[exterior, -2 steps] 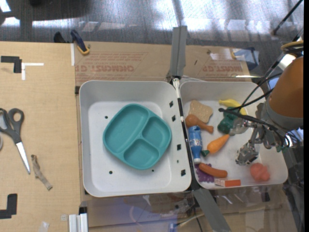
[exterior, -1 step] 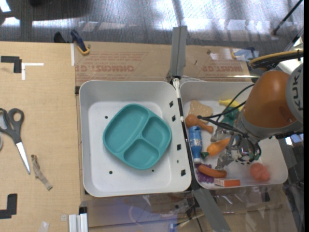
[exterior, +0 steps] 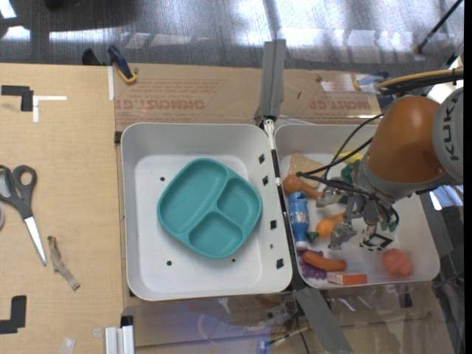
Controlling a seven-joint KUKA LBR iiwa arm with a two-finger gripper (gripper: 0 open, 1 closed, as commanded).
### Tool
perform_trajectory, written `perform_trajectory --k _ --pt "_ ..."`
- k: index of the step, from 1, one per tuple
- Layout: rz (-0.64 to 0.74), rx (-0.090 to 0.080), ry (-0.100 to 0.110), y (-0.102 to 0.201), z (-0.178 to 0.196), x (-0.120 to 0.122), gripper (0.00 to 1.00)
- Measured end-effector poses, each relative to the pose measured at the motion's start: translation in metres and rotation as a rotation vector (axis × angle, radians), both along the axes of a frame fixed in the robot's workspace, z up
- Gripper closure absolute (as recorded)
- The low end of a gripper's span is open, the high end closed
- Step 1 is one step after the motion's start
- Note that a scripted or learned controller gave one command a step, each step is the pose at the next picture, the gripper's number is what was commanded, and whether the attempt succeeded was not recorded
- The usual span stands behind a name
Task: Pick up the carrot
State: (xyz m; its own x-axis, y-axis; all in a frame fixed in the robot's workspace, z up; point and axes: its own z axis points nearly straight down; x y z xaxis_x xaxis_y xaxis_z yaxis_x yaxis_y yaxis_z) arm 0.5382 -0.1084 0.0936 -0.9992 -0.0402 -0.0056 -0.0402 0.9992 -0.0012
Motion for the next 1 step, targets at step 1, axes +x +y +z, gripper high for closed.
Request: perform_trajectory --k 1 --pt "0.077 0.000 -0.001 0.0109 0.0003 0.0110 0.00"
